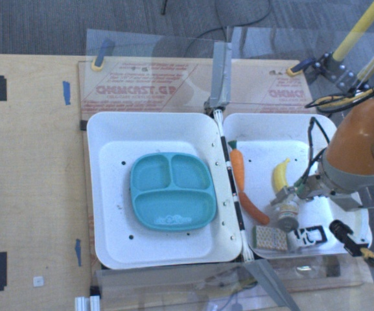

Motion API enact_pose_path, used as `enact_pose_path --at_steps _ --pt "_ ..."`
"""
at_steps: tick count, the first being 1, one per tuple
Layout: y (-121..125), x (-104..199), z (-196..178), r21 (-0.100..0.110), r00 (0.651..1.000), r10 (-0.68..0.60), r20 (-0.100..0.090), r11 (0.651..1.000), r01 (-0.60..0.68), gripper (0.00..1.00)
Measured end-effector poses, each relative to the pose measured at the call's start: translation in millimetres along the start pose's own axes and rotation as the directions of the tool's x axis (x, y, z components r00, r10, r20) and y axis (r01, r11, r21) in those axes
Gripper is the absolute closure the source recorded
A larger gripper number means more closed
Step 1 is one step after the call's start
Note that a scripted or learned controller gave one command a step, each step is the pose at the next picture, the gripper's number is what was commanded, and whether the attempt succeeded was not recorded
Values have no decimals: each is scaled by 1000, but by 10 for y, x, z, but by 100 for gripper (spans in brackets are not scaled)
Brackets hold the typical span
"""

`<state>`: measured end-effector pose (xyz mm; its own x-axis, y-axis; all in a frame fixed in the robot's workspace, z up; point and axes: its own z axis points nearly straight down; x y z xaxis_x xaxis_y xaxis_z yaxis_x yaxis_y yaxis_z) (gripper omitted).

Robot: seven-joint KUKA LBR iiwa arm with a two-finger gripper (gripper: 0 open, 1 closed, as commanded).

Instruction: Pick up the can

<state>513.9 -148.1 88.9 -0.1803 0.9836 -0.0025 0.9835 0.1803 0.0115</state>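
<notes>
Camera view looks down on two white bins; the arm (362, 144) comes in from the right edge of the frame and bends down into the right bin (258, 161). The gripper (295, 196) sits low in that bin, right of centre, just below the banana (280, 173). The can (287, 214) lies in the lower middle of the right bin, tilted on its side with its round silvery end facing the lower part of the frame. It is touching or just beside the gripper's tip, but whether the jaws are spread, clenched, or around the can cannot be told, since the wrist covers them.

By the look of it, the step in hand is the reach and grasp: the can rests on the bin floor and is not yet lifted. The next move calls for the jaws to straddle the can's body across its narrow width, then a firm squeeze before any rise, since a round can lying tilted may roll or slip out. Neighbours crowd it: a carrot (240, 183) along the left wall and a speckled sponge-like block (269, 238) and a black-and-white object (311, 234) below.

The left bin (109, 141) holds a teal divided plate (172, 191). Behind the bins, in the upper middle of the frame, a clear sheet (141, 83) carries red lettering that seems to read "CHEMCAST", mirrored or faint; the rest is too small to read.
</notes>
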Motion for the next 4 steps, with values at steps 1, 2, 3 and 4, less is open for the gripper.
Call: enact_pose_path --at_steps 1,2,3,4 --pt "2 -34 -91 -3 1000 6 2 1000 -6 100" --pt "3 -34 -91 -3 1000 6 2 1000 -6 0" --pt "-273 195 -4 -3 999 38 5 999 -38 0" --pt "-256 178 -94 -7 999 41 7 999 -41 100"
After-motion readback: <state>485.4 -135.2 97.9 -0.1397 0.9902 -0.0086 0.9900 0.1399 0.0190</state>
